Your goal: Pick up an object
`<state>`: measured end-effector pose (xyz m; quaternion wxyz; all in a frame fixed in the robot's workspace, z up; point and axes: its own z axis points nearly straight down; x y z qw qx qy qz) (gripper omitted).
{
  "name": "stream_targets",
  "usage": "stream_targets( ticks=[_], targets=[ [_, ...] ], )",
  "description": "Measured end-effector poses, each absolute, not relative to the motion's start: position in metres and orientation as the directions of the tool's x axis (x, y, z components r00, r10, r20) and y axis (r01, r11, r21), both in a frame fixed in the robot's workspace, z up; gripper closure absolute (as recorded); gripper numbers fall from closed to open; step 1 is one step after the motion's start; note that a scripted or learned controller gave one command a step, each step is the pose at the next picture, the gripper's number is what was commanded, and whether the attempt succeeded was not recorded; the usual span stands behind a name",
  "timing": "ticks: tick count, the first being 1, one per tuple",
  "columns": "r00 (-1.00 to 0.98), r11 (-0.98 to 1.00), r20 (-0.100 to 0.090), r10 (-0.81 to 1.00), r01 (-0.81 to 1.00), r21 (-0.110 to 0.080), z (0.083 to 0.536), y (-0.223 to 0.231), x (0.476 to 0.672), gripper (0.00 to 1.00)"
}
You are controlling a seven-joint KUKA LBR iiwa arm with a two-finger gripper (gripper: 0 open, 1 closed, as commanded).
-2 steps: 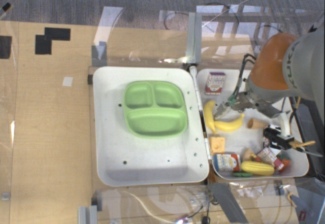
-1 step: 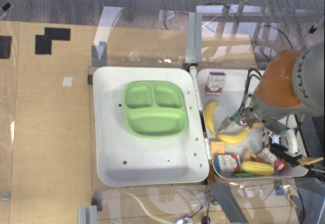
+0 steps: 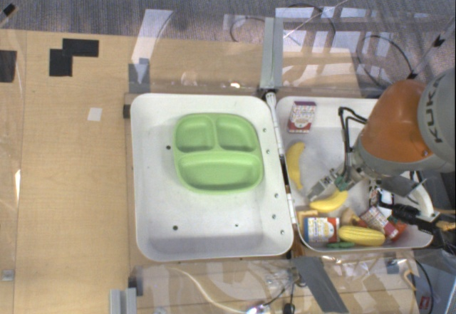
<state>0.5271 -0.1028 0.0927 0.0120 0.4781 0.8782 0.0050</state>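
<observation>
My gripper (image 3: 336,181) is low in the right bin (image 3: 324,136), below the arm's orange band (image 3: 397,124). It hovers at the top edge of a small yellow banana (image 3: 330,201), and I cannot tell whether it touches it. To the left, another yellow banana (image 3: 294,165) lies along the bin's wall. A red and white carton (image 3: 302,117) stands at the bin's far left corner. Along the near edge sit a small printed box (image 3: 320,228), a yellow lemon-like piece (image 3: 362,236) and a red-capped bottle (image 3: 376,220).
The left bin (image 3: 153,184) holds a green divided plate (image 3: 216,152) in its far half. A metal divider (image 3: 279,163) separates the two bins. Black cables (image 3: 347,124) run beside the arm, and clear panels (image 3: 320,49) stand behind the bins.
</observation>
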Motion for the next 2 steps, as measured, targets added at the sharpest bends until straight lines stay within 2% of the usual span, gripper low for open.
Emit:
stream_targets(
  ticks=[1,2],
  targets=[
    [-0.433,0.433,-0.007,0.901,0.901,0.014,0.091,-0.110,0.585,0.00],
    [-0.434,0.434,-0.007,0.901,0.901,0.013,0.090,-0.102,0.640,0.00]
  ],
)
